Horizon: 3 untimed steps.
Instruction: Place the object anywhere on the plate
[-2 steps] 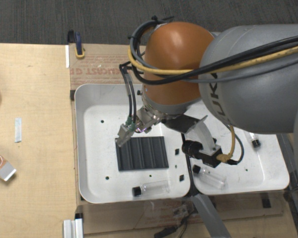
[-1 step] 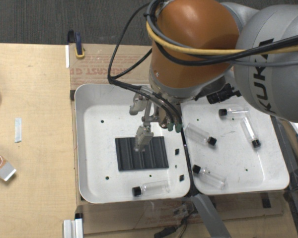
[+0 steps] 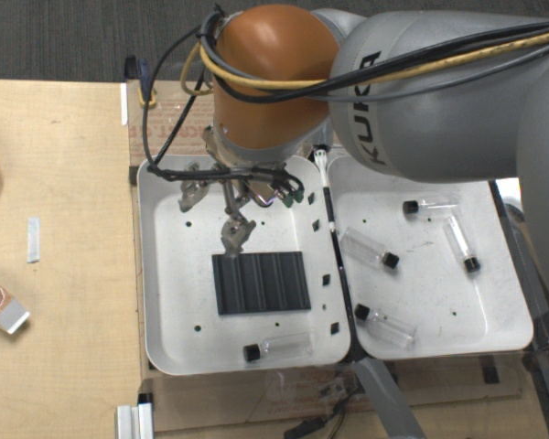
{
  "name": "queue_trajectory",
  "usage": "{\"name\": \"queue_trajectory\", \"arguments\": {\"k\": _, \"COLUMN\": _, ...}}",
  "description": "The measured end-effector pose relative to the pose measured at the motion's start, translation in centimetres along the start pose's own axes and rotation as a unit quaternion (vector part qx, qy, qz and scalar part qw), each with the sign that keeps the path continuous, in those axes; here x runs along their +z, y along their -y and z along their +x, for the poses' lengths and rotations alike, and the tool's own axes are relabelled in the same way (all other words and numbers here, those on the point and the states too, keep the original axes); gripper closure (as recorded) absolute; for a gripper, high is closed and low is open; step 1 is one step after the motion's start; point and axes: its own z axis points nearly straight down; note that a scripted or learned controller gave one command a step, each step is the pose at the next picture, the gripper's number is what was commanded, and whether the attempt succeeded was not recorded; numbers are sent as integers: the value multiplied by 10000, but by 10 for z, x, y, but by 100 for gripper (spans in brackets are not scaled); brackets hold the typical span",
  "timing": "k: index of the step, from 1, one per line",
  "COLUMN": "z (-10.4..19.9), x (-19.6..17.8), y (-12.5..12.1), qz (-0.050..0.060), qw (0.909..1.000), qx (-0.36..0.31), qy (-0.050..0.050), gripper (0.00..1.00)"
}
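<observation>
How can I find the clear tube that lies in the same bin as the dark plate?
Look at the left bin, under the orange-banded arm. In its middle lies the dark ribbed plate; just below it, near the bin's front edge, lies a clear tube. It is the one tube in this bin, its black cap pointing left.
</observation>
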Motion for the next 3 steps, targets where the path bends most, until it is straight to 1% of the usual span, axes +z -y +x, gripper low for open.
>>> {"name": "queue_trajectory", "arguments": {"k": 1, "z": 5, "x": 85, "y": 8, "qz": 10, "qw": 9546, "qx": 2978, "qy": -12, "gripper": 0}}
{"name": "queue_trajectory", "arguments": {"k": 2, "z": -46, "x": 84, "y": 52, "qz": 22, "qw": 8319, "qx": 5549, "qy": 4, "gripper": 0}}
{"name": "queue_trajectory", "arguments": {"k": 3, "z": -33, "x": 140, "y": 27, "qz": 31, "qw": 6879, "qx": 7258, "qy": -12, "gripper": 0}}
